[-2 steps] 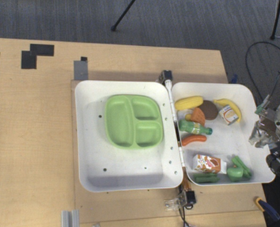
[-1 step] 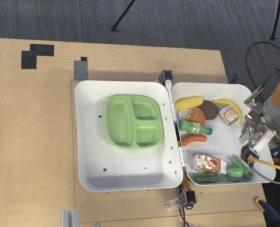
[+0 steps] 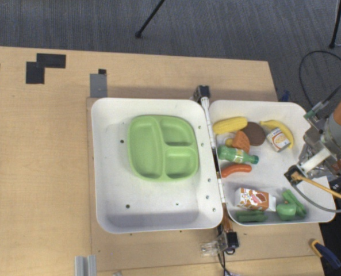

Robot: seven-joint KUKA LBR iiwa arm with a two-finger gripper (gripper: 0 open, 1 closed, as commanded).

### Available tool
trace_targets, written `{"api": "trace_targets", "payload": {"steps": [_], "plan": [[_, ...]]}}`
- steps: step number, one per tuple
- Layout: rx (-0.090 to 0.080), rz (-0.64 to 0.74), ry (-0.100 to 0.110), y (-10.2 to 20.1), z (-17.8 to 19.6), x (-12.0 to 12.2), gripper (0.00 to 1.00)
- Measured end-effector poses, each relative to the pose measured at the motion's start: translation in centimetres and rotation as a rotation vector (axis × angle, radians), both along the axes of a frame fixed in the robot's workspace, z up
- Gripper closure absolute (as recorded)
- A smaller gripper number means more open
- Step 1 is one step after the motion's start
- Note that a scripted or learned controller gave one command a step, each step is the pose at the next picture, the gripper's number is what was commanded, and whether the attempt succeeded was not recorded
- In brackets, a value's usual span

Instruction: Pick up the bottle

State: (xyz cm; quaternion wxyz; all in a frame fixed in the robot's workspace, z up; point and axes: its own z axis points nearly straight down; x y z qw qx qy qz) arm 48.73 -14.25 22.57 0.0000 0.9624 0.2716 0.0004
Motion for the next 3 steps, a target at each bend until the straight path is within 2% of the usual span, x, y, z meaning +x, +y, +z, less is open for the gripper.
{"api": "trace_targets", "payload": {"steps": [1,2,3], "plan": [[0.0,-0.246,0.001,-6.4,0.9,0.0,1.0],[0.002,-0.188,0.001,-0.4,0.9,0.7,1.0],[0.002,-0.344,0.001,8.4,2.5,0.0,1.0]]}}
